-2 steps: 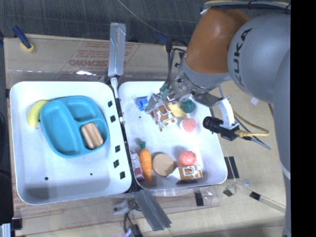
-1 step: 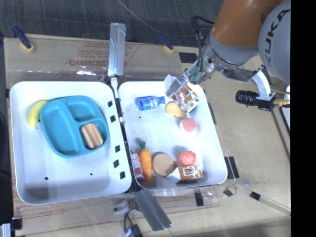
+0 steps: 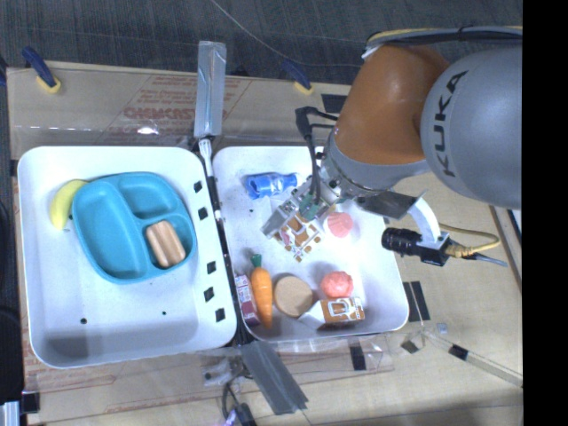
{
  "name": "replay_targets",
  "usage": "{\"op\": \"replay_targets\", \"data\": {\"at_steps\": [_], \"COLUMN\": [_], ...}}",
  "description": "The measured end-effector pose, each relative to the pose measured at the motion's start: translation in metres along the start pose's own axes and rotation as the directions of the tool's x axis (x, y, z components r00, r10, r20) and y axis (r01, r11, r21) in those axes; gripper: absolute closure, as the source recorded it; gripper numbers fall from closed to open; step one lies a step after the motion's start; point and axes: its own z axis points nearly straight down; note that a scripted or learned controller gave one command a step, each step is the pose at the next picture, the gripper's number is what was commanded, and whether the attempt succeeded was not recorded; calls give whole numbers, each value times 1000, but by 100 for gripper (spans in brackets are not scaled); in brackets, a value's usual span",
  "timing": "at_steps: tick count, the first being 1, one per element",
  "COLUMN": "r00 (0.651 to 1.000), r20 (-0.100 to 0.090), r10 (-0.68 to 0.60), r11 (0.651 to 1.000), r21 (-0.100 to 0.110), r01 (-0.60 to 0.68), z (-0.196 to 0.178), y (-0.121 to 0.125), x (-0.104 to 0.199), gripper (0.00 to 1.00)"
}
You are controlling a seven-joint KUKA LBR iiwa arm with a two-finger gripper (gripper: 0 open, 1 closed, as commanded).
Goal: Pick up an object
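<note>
Since I watch through the one overhead camera: every entry below is read from that slanted top-down view
Arm: I see the grey arm point(image 3: 470, 114) with its orange band reaching in from the right, its wrist above the right bin point(image 3: 377, 278)
Gripper: the gripper point(image 3: 306, 204) sits low in the middle of the right bin, directly over a small patterned box point(image 3: 297, 231)
Gripper state: the wrist body masks the fingers, so I cannot tell how wide they stand or whether anything is between them
Patterned box: tilted, lying on the bin floor just beside a pink round piece point(image 3: 340, 224)
Blue wrapper: a crumpled blue item point(image 3: 269, 184) lies near the bin's upper wall, left of the gripper
Front row: a dark red packet point(image 3: 246, 298), a carrot point(image 3: 262, 294), a tan round disc point(image 3: 294, 295), a red strawberry-like piece point(image 3: 336, 283) and an orange-brown box point(image 3: 343, 310) lie along the near wall
Left bin: the left bin point(image 3: 115, 327) holds a blue divided tray point(image 3: 115, 229) with a tan bread-like roll point(image 3: 165, 243) in one compartment; a banana point(image 3: 62, 204) lies touching the tray's left edge
</note>
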Motion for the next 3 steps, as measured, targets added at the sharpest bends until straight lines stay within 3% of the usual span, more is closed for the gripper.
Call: {"op": "replay_targets", "data": {"at_steps": [1,2,3], "r00": [999,993,992], "r20": [4,2,3], "r10": [-49,117,123], "r11": [999,993,992], "r21": [-4,-3,-6], "r01": [49,-117,-123], "z": [26,61,41], "y": [-11,55,109], "x": [13,51,43], "gripper": [100,100,100]}}
